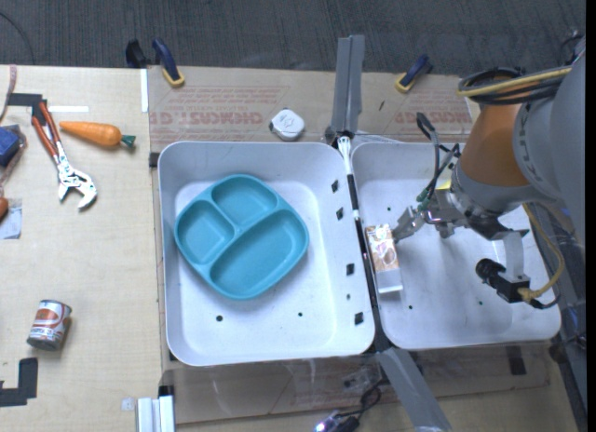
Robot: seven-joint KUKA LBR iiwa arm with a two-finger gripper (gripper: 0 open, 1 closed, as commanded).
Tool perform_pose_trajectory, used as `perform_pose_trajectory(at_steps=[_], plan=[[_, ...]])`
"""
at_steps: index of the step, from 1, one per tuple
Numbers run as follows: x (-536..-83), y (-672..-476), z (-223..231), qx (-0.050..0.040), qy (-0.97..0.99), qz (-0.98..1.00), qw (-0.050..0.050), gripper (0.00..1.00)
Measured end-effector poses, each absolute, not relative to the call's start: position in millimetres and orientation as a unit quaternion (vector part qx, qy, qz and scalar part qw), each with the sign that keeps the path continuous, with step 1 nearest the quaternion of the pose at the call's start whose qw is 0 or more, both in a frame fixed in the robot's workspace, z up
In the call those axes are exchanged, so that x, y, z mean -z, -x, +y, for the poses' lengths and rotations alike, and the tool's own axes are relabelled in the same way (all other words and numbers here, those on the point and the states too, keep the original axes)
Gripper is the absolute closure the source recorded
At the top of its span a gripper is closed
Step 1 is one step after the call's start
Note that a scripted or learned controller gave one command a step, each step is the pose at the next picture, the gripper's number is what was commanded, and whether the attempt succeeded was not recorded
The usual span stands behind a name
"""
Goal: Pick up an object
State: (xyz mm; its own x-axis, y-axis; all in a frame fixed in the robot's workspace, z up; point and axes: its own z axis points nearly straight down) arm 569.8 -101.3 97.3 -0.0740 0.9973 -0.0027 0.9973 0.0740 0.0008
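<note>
A small brown and white box (383, 257) lies in the right bin (447, 323), against its left wall. My gripper (411, 222) hangs low over that bin, just to the right of the box's upper end and very close to it. Nothing shows between the gripper and the box that tells whether they touch. A blue divided plate (242, 235) lies flat in the left bin (270, 337).
On the bench to the left lie a carrot (91, 132), a red-handled wrench (61, 162) and a small can (47, 322). A white round object (288, 124) sits behind the bins. Clamps (166, 60) hold the board's far edge.
</note>
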Motion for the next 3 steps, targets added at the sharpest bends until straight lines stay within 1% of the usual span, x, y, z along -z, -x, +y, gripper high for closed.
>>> perform_pose_trajectory(at_steps=[1,2,3], plan=[[-91.4,-476.3,-97.3,0.0019,-0.745,0.667,0.001,0.0],[-91.6,-578.7,-158.5,0.0014,-0.831,0.556,0.0,0.0],[-90.8,-492.4,-122.9,0.0016,-0.845,0.535,-0.001,0.0]])
